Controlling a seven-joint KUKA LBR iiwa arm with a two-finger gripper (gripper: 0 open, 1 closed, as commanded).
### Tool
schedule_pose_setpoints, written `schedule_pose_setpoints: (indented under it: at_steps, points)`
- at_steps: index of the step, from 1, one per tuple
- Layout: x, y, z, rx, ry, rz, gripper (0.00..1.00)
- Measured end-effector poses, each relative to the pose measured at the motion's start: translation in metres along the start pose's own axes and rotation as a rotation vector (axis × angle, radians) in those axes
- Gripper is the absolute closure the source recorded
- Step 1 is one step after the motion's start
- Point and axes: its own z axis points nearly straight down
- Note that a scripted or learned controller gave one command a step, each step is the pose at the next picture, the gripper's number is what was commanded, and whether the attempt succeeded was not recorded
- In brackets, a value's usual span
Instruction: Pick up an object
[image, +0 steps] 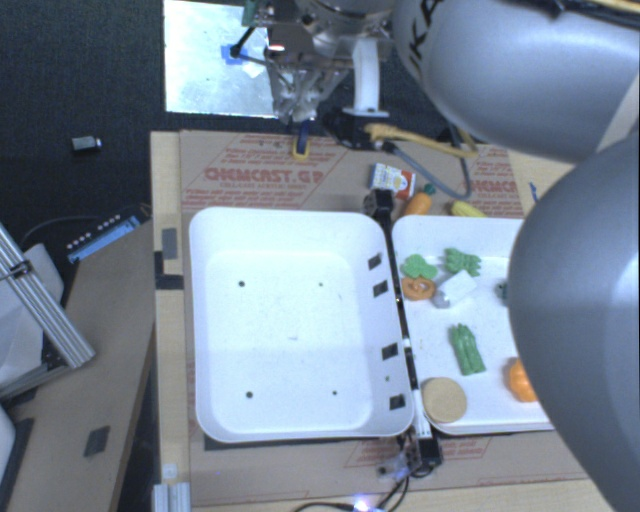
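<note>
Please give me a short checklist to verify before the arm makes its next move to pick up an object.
1. Objects available in the right white bin: ok; green ridged piece, round tan disc, orange lump.
2. Claw above a bin: not ok; it is beyond the bins' far edge.
3. Claw holds something: cannot tell.
4. Finger opening: cannot tell.
5. Targets unobstructed to camera: not ok; grey arm covers the bin's right part.

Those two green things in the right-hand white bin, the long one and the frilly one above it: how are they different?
The long green piece is a narrow ribbed stalk lying lengthwise near the bin's middle; the frilly green piece is broader, with lobed edges, nearer the bin's far side. The long one lies alone on bare white floor, while the frilly one sits close to a small white item. Both are green, look like toy vegetables, and rest in the right bin.
</note>
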Motion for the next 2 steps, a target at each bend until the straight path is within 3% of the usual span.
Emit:
schedule_pose_setpoints:
  at_steps: [2]
  points:
    - [0.000, 0.000, -0.101, 0.000, -0.001, 0.000, 1.00]
